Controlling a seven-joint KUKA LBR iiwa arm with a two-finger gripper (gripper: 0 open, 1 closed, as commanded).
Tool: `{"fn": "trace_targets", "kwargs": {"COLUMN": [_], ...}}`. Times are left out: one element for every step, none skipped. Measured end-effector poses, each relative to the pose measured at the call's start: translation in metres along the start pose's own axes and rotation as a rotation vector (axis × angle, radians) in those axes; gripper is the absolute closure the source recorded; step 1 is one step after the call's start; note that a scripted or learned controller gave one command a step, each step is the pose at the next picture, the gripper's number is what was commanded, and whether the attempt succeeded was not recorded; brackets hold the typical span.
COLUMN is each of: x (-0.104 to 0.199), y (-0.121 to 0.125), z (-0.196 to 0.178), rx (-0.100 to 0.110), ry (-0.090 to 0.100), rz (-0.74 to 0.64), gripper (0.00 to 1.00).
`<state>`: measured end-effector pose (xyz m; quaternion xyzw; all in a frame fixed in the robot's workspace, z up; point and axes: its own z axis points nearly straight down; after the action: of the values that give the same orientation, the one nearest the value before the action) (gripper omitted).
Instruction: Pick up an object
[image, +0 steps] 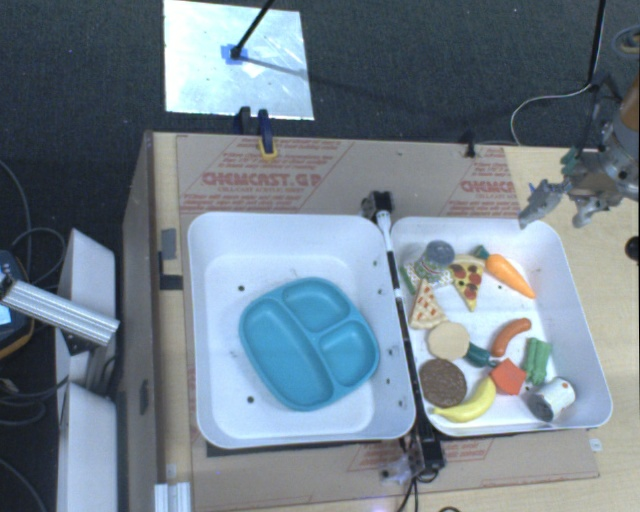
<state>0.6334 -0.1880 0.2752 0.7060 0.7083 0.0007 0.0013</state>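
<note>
While the two-finger gripper (560, 205) hangs open and empty above the right white bin's (580, 330) far corner, toy foods lie inside: orange plastic carrot (509, 275), yellow banana (468, 403), red sausage (511, 334). Left white bin (215, 300) holds a blue divided tray (307, 342).

Robotics lab: cardboard-topped bench (300, 170), cables (20, 260), white bins (215, 240).

Toy foods (470, 335) lie loosely scattered, seemingly untouched, in right bin (585, 330).
</note>
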Motion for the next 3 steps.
{"fn": "trace_targets", "kwargs": {"x": [-0.018,-0.018,-0.018], "y": [0.001,0.013,0.015], "z": [0.095,0.171,0.157], "rx": [0.005,0.003,-0.004], "ry": [0.001,0.001,-0.001], "rz": [0.002,-0.001,-0.004], "gripper": [0.0,0.0,1.0]}}
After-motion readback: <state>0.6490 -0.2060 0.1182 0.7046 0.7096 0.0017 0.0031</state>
